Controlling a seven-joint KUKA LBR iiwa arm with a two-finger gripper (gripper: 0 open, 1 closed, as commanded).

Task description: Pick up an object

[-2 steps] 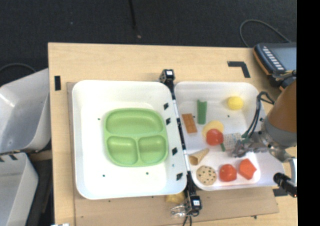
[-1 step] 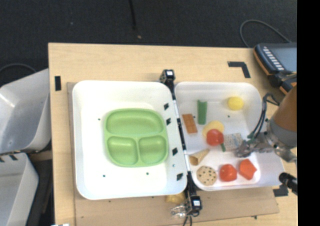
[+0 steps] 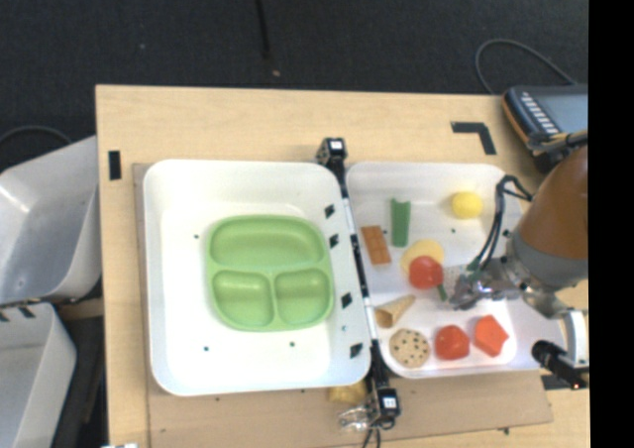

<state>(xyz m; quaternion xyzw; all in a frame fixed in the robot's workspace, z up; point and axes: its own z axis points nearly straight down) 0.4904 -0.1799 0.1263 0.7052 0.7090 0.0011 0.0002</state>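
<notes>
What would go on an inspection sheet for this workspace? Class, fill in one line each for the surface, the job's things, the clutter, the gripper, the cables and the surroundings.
Surface: wooden bench bearing a left bin and a right bin, side by side.
Job's things: in the right bin, a green block, yellow ball, brown bar, red ball, cone, cookie and two red pieces.
Clutter: green divided tray in the left bin.
Gripper: gripper low over the right bin, beside the red ball; nothing seen between its fingers.
Cables: a black cable along the arm; another loop on the dark floor.
Surroundings: white container to the left; handheld pendant at the right.
</notes>
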